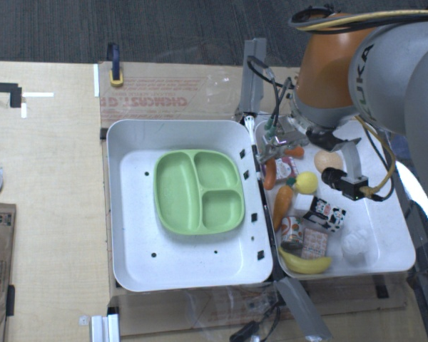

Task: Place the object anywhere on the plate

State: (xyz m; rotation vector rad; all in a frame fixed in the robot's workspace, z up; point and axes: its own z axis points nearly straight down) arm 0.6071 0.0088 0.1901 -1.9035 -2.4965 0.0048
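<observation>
**Crowded bin, bare plate — the pick is the risk**

At the near edge of the right bin [385,262] a banana [307,263] lies along the wall, with a small printed box [312,244] and a red-and-white packet [290,228] just behind it and a white ball [354,246] toward the near right corner. Farther in sit a black-and-white carton [324,215], a carrot [282,201] against the left wall, a lemon [307,182] and a tan egg-like piece [329,161]. All of this is packed tight, so a descent could catch two things, or nudge one against the wall and close on nothing. I judge the round pieces likeliest to roll off the fingers.

The gripper [274,142] hangs over the far left corner of that bin, beside the divider, above a red item [270,174]. Cables and the wrist cover it, so I cannot tell whether the claw is released or clenched, and nothing is visibly held. Which piece is the object is unclear — all still lie in the right bin.

The green plate [198,191] sits mid left bin [128,212], three compartments, nothing on it. A carry across the raised divider could clip it.

Beyond lie the pale bench [43,162], a cardboard sheet [164,91] with a clamp [115,64], then dark carpet [128,13].
</observation>
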